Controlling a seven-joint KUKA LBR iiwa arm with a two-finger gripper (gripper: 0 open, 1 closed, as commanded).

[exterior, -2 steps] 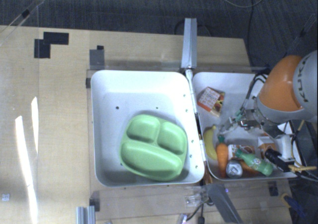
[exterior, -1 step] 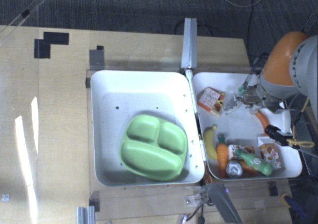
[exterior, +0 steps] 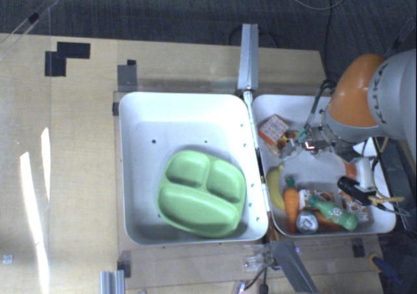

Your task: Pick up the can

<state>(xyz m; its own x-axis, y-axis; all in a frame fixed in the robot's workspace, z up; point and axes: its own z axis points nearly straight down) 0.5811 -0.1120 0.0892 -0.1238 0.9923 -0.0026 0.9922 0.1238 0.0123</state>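
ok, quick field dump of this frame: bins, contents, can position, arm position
left bin: holds a green sectioned tray, tilted
right bin: cluttered with small items
can: at the near edge of the right bin, beside a carrot
other items: banana, green bottle, snack packet
arm: over the right bin's far right part
gripper: above the far half of the right bin, apart from the can

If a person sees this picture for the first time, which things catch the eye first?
The big green divided plate in the left bin stands out first. Next comes the arm's orange band, above the right bin. That bin is crowded; the can lies near its front edge, beside a carrot.
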